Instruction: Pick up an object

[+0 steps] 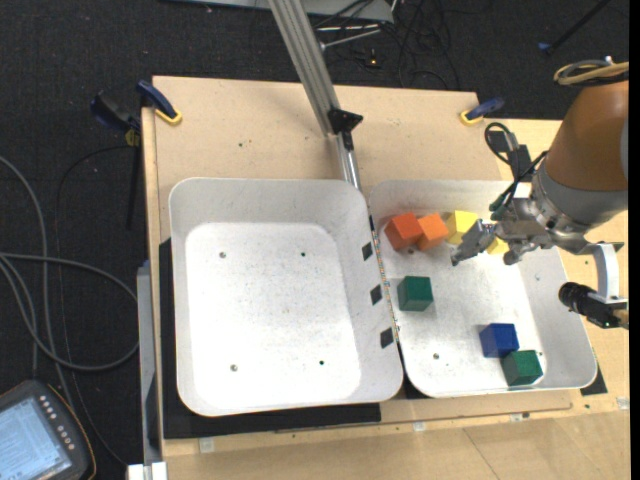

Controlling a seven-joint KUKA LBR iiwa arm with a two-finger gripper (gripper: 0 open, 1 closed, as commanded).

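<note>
Blocks are what I'm after, and all of them lie in the right bin (575,363). From my seat I see the end effector (487,240) low over that bin's upper part, its dark fingers pointing left, right at a yellow block (463,224). Whether the fingers are spread or closed, and whether they grip anything, I cannot tell; the metal parts blur together there.

Just left of the yellow block sit two orange blocks (416,231), touching each other, close to the bin's left wall. Below them, apart, is a green block (415,294). Near the lower right corner a blue block (498,339) and a second green block (522,367) sit corner to corner.

The arm (590,158), with its orange band, comes in over the right rim. The left bin (185,268) holds only a speckled white floor. Both bins rest side by side on the tan surface (250,128), their inner walls meeting. The middle of the right bin's floor, between the upper group and the lower pair, is bare.
</note>
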